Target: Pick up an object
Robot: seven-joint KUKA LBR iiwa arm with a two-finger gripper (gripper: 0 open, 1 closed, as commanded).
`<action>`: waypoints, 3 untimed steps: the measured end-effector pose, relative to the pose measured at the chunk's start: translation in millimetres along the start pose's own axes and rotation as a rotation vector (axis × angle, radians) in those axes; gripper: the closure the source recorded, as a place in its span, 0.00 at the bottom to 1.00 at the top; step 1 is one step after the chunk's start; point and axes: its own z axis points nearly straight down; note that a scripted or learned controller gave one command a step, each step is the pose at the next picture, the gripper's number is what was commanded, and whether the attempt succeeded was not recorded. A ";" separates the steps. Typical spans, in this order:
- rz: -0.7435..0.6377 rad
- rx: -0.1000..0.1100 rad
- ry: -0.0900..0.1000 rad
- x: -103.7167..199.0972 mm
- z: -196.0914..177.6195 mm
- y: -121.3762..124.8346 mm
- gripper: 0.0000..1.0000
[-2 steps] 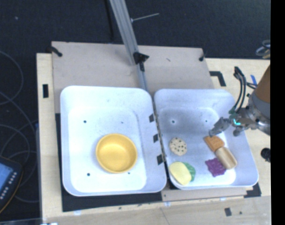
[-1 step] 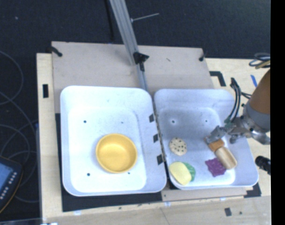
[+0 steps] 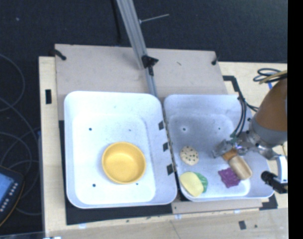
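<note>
Left bin (image 3: pixel 76 133): white plastic, smooth, slight sheen. Right bin (image 3: pixel 201 113): same plastic, greyer, scuffed and dull. Yellow bowl (image 3: pixel 123 162): smooth plastic, soft gloss. Cookie (image 3: pixel 189 156): tan, speckled, matt. Purple piece (image 3: pixel 229 177): rough, matt. Tan cylinder (image 3: pixel 239 166): smooth, wood-like. Bench (image 3: pixel 51 218): pale wood, matt. Slanted rail (image 3: pixel 133 29): brushed grey metal.

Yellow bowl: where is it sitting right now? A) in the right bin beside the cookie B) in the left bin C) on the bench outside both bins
B: the yellow bowl rests on the floor of the left bin, while the cookie lies in the right bin.
</note>
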 end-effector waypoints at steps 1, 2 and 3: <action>0.000 -0.001 0.004 -2.5 0.4 2.5 0.00; 0.005 -0.009 0.003 -3.4 -12.2 4.7 1.00; -0.008 0.000 0.008 0.6 -60.3 0.8 1.00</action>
